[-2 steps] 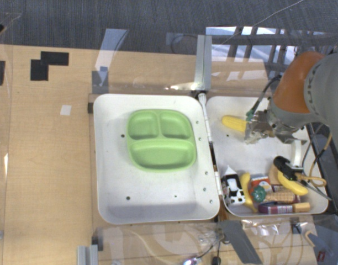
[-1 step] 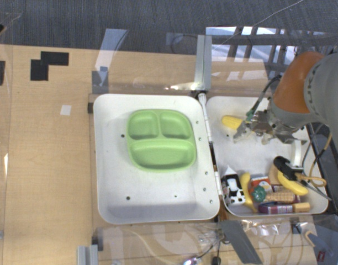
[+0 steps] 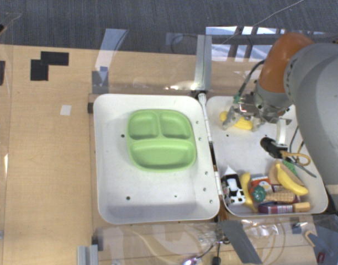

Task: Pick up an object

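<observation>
Pick not yet finished

Low in the right bin [image 3: 312, 200], gripper [image 3: 242, 116] at a yellow object [image 3: 243, 125] near the far wall. Cannot tell whether closed on it or loose. Object resting on the bin floor; lifting left to do.

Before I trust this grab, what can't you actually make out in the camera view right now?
- Gripper: whether it has the yellow toy can't be told; the wrist hides that spot.
- Yellow toy: partly covered, shape unclear.
- Pile in the right bin's near corner: small items overlap, too small to name beyond a banana.
- Right bin's far side: hidden by the arm.
</observation>
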